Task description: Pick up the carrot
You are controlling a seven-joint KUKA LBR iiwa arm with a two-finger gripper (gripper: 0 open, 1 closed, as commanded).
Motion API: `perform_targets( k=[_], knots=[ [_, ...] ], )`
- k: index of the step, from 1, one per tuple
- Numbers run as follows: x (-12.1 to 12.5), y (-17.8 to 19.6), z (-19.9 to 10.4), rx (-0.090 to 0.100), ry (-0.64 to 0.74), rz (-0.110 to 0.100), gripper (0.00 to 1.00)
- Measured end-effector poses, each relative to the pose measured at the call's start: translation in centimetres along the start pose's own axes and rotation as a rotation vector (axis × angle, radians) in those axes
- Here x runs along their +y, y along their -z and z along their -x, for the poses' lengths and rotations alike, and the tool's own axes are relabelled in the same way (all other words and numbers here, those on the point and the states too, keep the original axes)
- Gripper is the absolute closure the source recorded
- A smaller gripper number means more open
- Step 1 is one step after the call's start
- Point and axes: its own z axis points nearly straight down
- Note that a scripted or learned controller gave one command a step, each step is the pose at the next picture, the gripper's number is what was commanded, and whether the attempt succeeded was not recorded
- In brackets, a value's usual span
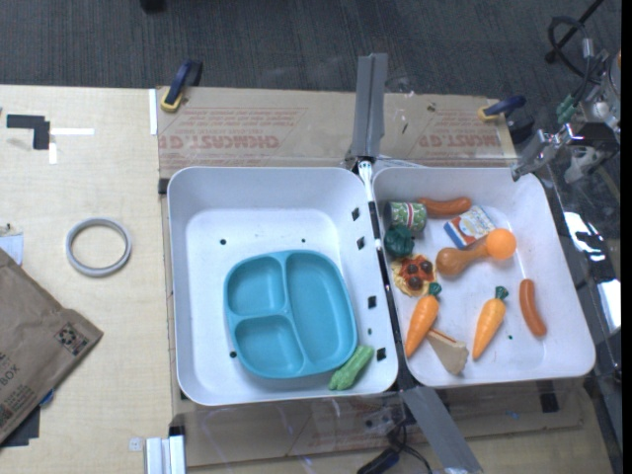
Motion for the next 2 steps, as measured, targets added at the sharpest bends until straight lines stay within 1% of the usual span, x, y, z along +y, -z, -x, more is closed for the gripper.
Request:
perform_targets(
  k=[1,2],
  knots=[
    [-4.3,-13.3,-0.6,0.001,0.079,0.000,0.00],
    [-5.3,-19.8,2.8,0.007,0.271,0.000,0.00]
  ],
)
